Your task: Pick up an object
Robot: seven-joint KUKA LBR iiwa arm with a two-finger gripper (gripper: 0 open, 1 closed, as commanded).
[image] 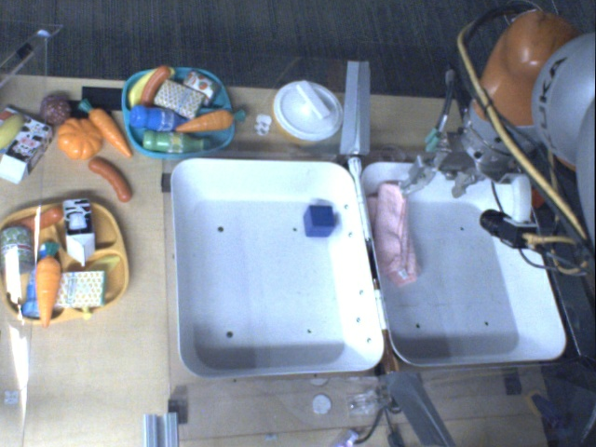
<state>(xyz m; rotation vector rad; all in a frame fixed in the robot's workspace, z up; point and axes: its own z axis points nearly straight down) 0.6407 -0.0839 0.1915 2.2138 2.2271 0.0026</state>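
- The arm [549, 73] reaches in at about two o'clock, with its gripper [438, 170] hovering over the far edge of the right bin [484, 338]; judged from this, the approach step is in hand and nothing is held.
- The left bin [251, 333] holds a small blue cube [319, 220] at roughly one o'clock of its floor.
- The pink cloth [394, 234], a soft, long, rumpled roll, lies along the right bin's nine-o'clock wall, just beside the gripper.
- Whether the gripper is open or closed, I cannot tell.
- The next move likely calls for lowering toward seven o'clock onto the cloth.
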